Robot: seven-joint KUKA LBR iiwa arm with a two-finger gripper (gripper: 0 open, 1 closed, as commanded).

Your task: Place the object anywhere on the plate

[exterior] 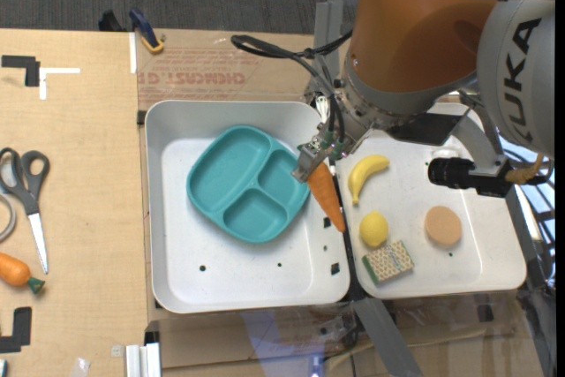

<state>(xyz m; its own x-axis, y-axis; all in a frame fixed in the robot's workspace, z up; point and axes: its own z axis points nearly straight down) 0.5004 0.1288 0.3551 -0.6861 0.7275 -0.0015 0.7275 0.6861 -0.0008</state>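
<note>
A teal divided plate lies in the left white bin. My gripper hangs over the divide between the two bins, just right of the plate's rim. It is shut on the top end of an orange carrot, which hangs down and slants to the lower right over the bins' shared wall. The carrot is beside the plate, not over it.
The right bin holds a banana, a lemon, a tan round piece and a checkered sponge block. Scissors and another carrot lie on the wooden bench at left.
</note>
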